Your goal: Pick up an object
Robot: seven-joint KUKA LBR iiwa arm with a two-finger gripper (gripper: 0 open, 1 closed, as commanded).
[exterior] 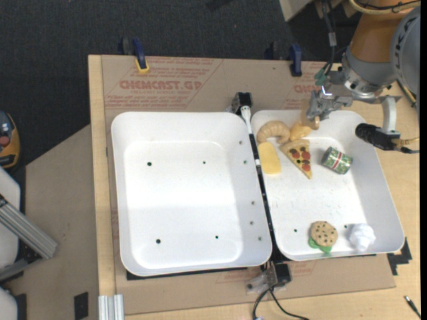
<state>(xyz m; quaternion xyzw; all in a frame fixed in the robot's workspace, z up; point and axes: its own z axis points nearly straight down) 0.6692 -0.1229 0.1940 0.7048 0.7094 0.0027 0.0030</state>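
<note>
**Gripper Positioned Above Right Bin, Upper Edge**

We find the gripper at the upper right of the frame, low over the right bin, near the croissant and pizza slice. We cannot tell how its fingers stand or whether they hold anything. In our judgement, it hangs there to reach the clustered items, so a grasp is near.

In the right bin, a croissant lay at the back beside what seemed a pizza slice, a can further right, a cookie near the front.
</note>
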